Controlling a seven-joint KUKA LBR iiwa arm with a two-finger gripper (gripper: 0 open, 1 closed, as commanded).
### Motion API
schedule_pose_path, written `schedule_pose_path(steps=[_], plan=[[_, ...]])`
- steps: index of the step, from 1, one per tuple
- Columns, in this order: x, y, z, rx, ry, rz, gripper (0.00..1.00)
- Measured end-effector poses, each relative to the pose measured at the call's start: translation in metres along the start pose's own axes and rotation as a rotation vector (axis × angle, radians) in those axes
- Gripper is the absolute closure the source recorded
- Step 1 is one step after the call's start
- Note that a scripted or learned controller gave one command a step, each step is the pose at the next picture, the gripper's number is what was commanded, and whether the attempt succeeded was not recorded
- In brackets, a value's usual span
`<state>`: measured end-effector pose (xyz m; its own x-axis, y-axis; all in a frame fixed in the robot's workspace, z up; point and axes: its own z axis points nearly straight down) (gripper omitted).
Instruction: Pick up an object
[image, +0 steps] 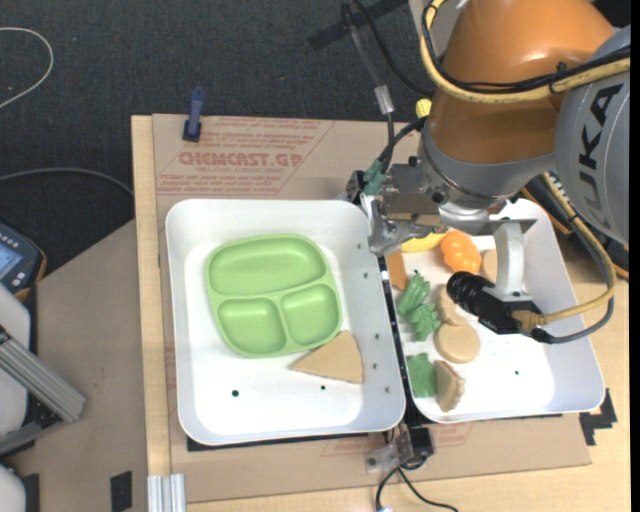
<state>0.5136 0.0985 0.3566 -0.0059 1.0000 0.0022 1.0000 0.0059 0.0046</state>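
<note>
The right bin (540, 385) holds several small toy foods. An orange ball (460, 246) and a yellow piece (424, 242) lie at its back. An orange-brown block (396, 268) sits by the left wall, with a green leafy piece (416, 302) just in front of it. Nearer the front are a round tan disc (460, 344), a second green piece (421, 374) and a tan chunk (449, 386). My gripper (392, 222) hangs over the back left corner of this bin, close to the wall between the bins and right behind the orange-brown block.
The left bin (190, 300) carries a green divided plate (270, 292) and a tan wedge (332, 360) at its front right. Both bins rest on a cardboard sheet (250, 150). A blue clip (193, 115) lies at the cardboard's back edge.
</note>
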Motion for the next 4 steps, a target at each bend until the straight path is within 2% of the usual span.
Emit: schedule_pose_path(steps=[1, 2, 3, 4], plan=[[-0.076, 0.002, 0.006, 0.006, -0.004, 0.013, 1.0], [-0.044, -0.033, 0.005, 0.008, -0.001, 0.003, 1.0], [-0.115, -0.034, -0.083, -0.009, -0.004, 0.013, 1.0], [-0.11, -0.033, -0.089, -0.001, -0.004, 0.005, 1.0]])
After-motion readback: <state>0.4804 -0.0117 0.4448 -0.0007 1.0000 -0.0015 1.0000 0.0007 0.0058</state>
